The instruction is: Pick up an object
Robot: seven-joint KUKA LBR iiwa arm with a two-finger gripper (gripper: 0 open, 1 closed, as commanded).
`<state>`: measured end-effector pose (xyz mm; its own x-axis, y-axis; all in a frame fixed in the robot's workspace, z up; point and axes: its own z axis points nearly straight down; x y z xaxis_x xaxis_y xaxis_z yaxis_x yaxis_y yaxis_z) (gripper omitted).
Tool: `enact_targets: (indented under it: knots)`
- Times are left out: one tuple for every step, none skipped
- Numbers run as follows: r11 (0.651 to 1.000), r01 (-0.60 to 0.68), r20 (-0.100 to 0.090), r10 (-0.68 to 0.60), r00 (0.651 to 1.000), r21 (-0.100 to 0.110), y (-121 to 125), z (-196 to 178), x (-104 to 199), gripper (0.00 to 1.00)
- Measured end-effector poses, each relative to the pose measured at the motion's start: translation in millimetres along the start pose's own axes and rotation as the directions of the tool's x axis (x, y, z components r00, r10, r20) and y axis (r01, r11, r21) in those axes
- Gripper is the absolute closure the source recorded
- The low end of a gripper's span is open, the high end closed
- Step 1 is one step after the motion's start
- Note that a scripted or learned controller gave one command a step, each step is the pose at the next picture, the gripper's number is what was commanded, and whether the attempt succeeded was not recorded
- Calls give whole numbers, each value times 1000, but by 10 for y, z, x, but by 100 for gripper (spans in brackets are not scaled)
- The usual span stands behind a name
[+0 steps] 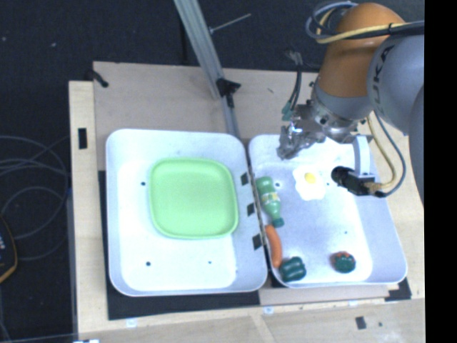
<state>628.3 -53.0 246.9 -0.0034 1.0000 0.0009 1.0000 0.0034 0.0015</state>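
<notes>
My gripper (289, 147) hangs over the far left corner of the right bin (371, 220), and nothing shows between its fingers. A fried egg toy (310, 183) lies just to the right of and nearer than the gripper, apart from it. Along the bin's left wall lie a green bottle-shaped toy (268, 196) and, nearer, an orange carrot (274, 243). A dark green block (292, 268) sits at the near left corner. A small green and red ball-like toy (343, 261) rests near the front wall.
The left bin (125, 213) holds a light green square plate (193, 197). A grey metal pole (203, 45) slants from the top down to the gap between the bins. A black fitting (350, 179) with cables hangs from the arm over the right bin.
</notes>
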Motion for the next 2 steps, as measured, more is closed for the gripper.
enact_targets:
  knots:
    - [1000, -1, 0, 1, 1000, 2, -157, 118, 469, 100]
    - [1000, 1, -1, -1, 1000, 0, -287, 7, 1005, 100]
